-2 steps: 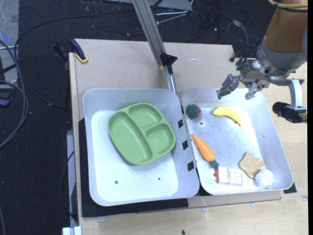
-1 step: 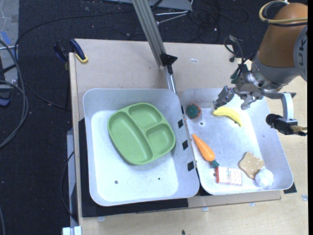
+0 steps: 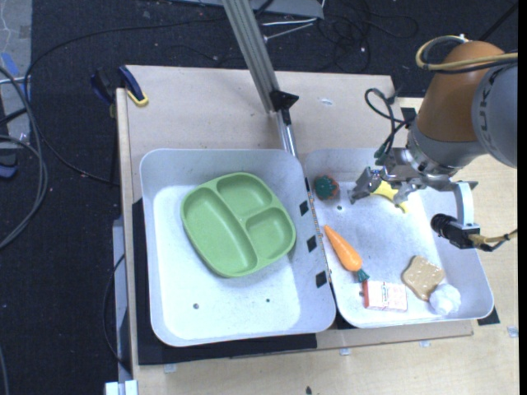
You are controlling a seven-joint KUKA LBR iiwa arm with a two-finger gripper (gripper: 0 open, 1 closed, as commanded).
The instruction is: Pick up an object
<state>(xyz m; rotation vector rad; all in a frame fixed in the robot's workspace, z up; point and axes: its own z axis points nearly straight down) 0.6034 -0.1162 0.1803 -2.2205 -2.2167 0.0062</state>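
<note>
Arm (image 3: 461,97): is being reached in from the upper right of the frame, wrist bent down over the right bin (image 3: 461,303).
Gripper (image 3: 385,189): is being held low at the bin's upper edge; the fingers are being kept spread around a yellow toy (image 3: 384,189), which appears to lie between them.
Other candidates: a green ball (image 3: 327,188), carrot (image 3: 343,249), small box (image 3: 384,295) and toast (image 3: 422,276) are being left loose in the same bin.
Left bin (image 3: 165,303): a green divided plate (image 3: 238,223) is being kept apart, centre left.
</note>
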